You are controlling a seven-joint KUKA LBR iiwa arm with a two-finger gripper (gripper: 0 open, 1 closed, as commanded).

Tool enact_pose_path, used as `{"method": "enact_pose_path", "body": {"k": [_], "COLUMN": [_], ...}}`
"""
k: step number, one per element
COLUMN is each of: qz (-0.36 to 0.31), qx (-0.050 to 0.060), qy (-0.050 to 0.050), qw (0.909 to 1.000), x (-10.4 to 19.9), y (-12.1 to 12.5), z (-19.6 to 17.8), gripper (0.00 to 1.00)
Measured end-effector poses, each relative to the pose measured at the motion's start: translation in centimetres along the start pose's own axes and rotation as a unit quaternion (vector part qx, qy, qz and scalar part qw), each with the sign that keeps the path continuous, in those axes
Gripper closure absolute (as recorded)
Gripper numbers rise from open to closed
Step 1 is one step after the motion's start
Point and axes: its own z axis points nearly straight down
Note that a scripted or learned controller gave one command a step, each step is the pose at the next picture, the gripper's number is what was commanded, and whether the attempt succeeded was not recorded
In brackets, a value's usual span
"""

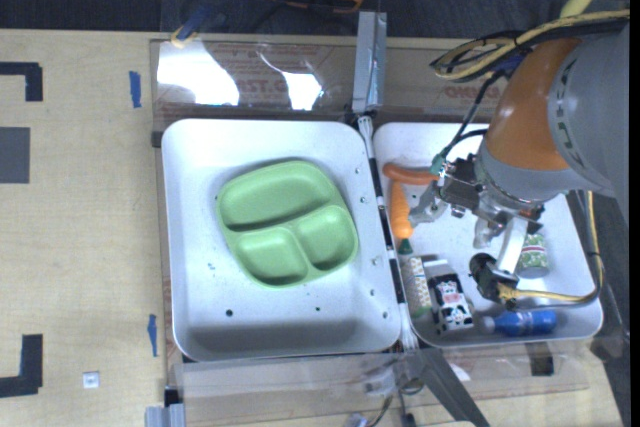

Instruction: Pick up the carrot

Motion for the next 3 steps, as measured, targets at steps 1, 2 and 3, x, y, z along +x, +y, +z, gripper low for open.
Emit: {"method": "enact_pose_path", "body": {"k": [1,2,3], "qz": [-0.086,-0.078,-0.003], "qx": [0.001,0.001,0.001], "qy": [0.0,0.0,0.0], "qw": [0.9963,0.9969,1.0], "x": [0.7,1.3,4.9], "y": [-2.7,-4.3,-6.7], "z": [-3.1,0.0,0.0], "gripper": [0.0,0.0,0.0]}}
